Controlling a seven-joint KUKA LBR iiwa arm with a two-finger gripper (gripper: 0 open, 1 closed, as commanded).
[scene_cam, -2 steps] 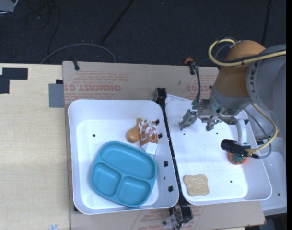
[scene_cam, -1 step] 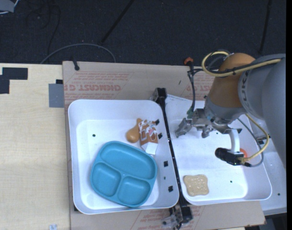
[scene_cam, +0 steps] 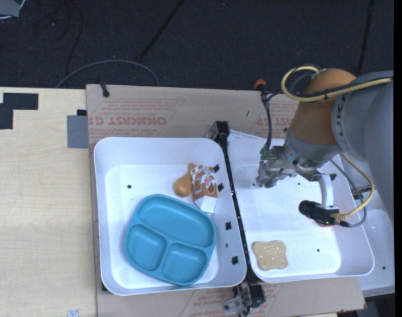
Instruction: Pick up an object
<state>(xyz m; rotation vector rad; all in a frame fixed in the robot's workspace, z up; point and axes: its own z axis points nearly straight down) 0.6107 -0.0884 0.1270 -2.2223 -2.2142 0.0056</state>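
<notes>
Flat, maybe foam toast (scene_cam: 270, 255), R bin (scene_cam: 359, 264)

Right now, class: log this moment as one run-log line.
gripper: over right bin, nothing seen held | toast: right bin, near front | blue tray: left bin

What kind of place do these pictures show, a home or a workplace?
Most likely a robotics lab. A grey arm with its tool reaches over two white bins holding toy items, such as a blue divided plate, and cables lie on the dark floor.
</notes>
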